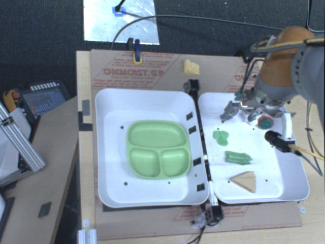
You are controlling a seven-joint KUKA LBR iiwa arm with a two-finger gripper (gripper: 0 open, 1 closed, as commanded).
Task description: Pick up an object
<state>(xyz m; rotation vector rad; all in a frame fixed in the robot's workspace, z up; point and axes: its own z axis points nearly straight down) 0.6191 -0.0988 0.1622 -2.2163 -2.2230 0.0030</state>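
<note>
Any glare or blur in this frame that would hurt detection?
Camera view: foil sheet behind the bench glares; white bins are bright, nearly blown out; green tray and green pieces stay distinct; gripper area is soft, detail there is hard to read.

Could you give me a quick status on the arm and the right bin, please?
Gripper over right bin, far end. Green cylinder, small green piece, tan wedge lying loose. Nothing blocking them.
</note>
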